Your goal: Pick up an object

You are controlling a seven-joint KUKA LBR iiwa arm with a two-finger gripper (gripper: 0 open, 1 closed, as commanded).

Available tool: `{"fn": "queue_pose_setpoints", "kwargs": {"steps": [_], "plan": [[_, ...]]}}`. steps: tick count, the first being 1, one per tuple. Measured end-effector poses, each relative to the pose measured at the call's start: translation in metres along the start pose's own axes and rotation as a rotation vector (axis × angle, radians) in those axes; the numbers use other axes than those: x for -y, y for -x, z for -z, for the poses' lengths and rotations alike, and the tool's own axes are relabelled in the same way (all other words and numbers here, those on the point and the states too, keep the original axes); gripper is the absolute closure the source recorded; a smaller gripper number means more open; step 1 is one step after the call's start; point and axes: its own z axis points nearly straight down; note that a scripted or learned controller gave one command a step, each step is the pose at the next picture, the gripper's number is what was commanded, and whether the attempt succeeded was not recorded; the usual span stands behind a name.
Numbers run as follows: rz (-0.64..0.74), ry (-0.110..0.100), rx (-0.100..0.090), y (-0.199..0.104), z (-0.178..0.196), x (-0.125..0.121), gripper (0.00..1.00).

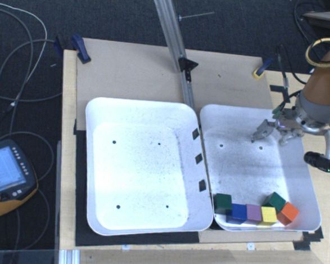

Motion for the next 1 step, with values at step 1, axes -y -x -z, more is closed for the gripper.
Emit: {"fn": "queue_pose_setpoints", "kwargs": {"steps": [1], "plan": [[0.013,0.012,-0.003,-0.1147,-0.011,-0.0392,0.0]]}}
